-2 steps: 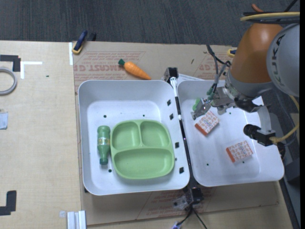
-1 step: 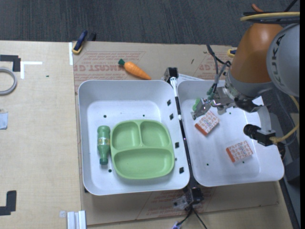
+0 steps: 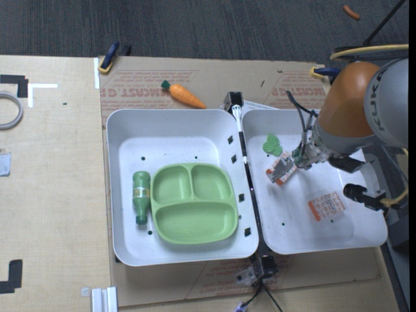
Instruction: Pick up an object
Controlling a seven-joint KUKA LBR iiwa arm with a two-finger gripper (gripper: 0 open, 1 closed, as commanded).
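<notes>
Right, here we are looking down on the two bins, and the grey arm (image 3: 383, 109) with its orange band reaches in from the right, bent over the right bin (image 3: 364, 236). The gripper (image 3: 300, 158) hangs low above that bin's floor, near its middle and a little toward the divider, and just beside its tip, on the left, there is a small grey-and-red object (image 3: 281, 169) lying tilted. It sits so close to the tip that I cannot tell whether it is touching or caught, and how the pincer is set is too small and cluttered with cables to make out, so no call on that from me. Up and to the left of that object lies a small green piece (image 3: 272, 145), near the bin's upper left area. Lower right in the same bin rests a flat orange-and-white packet (image 3: 327, 206), well apart from the gripper. Over in the left bin (image 3: 123, 233) a green divided plate (image 3: 194, 203) takes the centre, three compartments showing, and a green bottle (image 3: 141, 196) lies on its side just beside the plate's left edge, pointing along it. Outside the bins, on the cardboard above the left one, a toy carrot (image 3: 184, 94) lies at a slant, and a blue clamp (image 3: 109, 56) grips the board's upper left corner.
</notes>
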